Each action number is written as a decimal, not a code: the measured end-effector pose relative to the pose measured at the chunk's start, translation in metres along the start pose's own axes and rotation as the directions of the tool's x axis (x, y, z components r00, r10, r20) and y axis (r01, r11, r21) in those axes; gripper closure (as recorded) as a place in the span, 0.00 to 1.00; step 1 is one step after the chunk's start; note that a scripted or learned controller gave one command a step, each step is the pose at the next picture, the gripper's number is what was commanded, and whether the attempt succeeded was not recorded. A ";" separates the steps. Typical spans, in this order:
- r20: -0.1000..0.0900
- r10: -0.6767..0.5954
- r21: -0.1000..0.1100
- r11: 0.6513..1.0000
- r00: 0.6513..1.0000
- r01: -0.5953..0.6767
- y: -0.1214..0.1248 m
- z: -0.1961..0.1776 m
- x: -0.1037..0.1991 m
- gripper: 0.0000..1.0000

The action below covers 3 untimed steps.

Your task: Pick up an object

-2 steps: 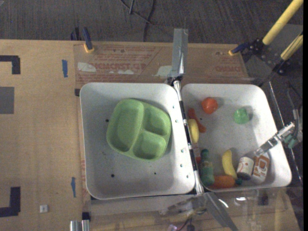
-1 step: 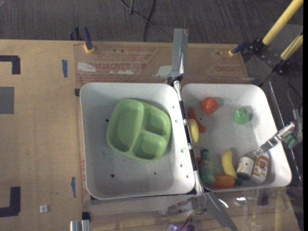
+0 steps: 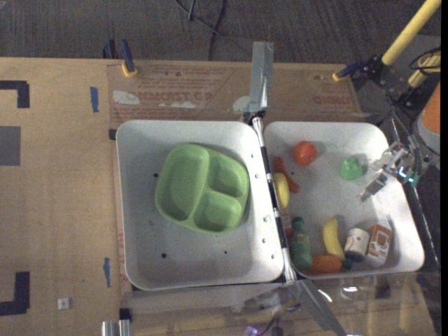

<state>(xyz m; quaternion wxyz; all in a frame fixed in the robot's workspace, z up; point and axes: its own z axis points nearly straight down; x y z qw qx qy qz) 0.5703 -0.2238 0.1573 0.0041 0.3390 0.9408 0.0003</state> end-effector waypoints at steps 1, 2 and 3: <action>0.000 0.000 0.000 1.000 1.000 0.000 0.000 0.000 0.000 0.00; 0.002 -0.100 -0.001 0.995 0.995 0.100 0.000 0.069 0.001 0.00; 0.002 0.134 0.000 0.991 0.991 -0.134 0.064 -0.022 -0.045 0.00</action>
